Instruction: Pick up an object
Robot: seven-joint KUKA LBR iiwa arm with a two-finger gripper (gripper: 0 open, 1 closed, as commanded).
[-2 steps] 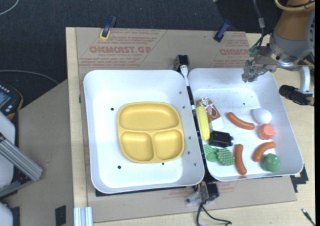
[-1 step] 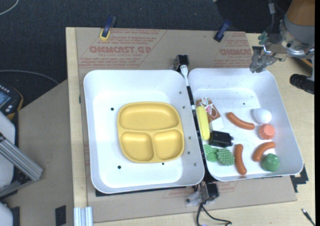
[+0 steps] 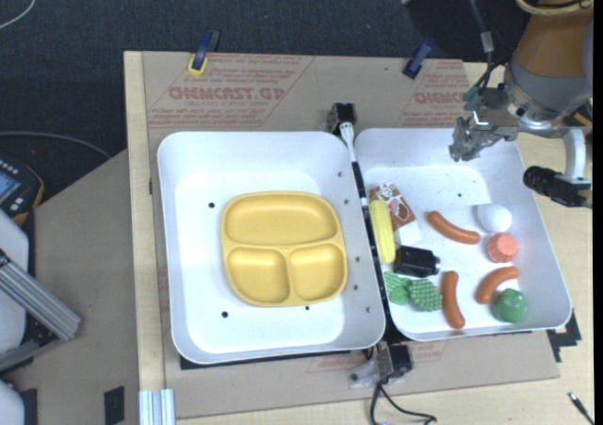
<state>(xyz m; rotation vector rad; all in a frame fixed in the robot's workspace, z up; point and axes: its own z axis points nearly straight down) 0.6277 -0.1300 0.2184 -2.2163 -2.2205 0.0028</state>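
- While the arm [image 3: 556, 27] hangs over the far right corner of the right bin [image 3: 551, 268], nothing is lifted yet: the step in hand is choosing a target and getting down onto it cleanly.
- Over in the left bin [image 3: 179, 225], the yellow divided tray [image 3: 283, 246] sits alone. It is broad and flat, and I judge it a poor thing for a two-finger pinch.
- Better pickings lie in the right bin. The corn cob [image 3: 382, 230] lies hard against the left wall, so a finger would likely strike that wall.
- Two sausages look promising: one [image 3: 453, 226] lies in open floor mid-bin, another [image 3: 452, 299] stands lengthwise just beside the green knobbly piece [image 3: 424, 295].
- My pick would be the mid-bin sausage. It has bare white on both long sides, so straddle it across its narrow width, not along its length.
- At the gripper [image 3: 468, 142], poised near the bin's far edge with nothing between its fingers; whether they stand apart or together, I cannot tell.
- Smallest of all, the white egg [image 3: 494, 218] and the green ball [image 3: 510, 304] are round and may squirt out.
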